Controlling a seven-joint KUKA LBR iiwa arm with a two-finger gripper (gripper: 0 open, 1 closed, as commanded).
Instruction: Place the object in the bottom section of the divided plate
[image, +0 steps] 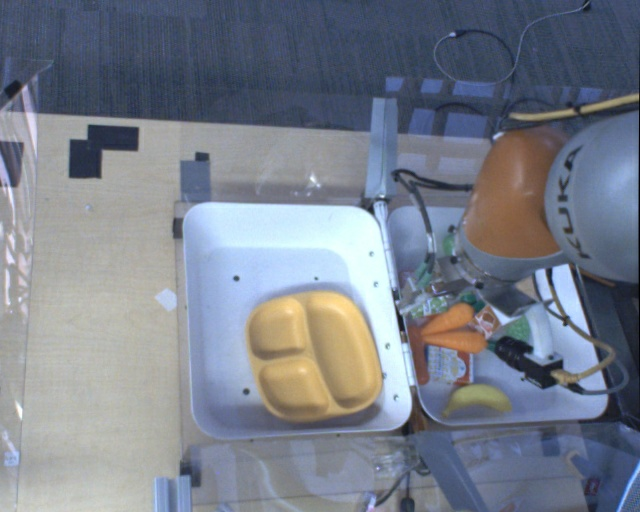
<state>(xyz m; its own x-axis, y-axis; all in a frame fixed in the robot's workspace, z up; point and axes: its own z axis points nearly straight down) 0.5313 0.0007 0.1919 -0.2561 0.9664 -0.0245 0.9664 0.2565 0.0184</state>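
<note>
A yellow divided plate (315, 353) lies in the left white bin (215, 260), its sections bare. The arm (530, 195) reaches down into the right bin (590, 405), its orange band and grey wrist covering the gripper (447, 277). Just below the wrist lie two orange carrots (452, 330), a yellow banana (477, 400), a red-and-white packet (447, 364) and some green and white items (522, 326). None of these can be seen between the fingers.
A metal divider (392, 290) separates the two bins. Black cables (555, 375) run across the right bin by the wrist. Wooden bench top (90, 330) spreads to the left, with black tape marks (100, 148) at the back.
</note>
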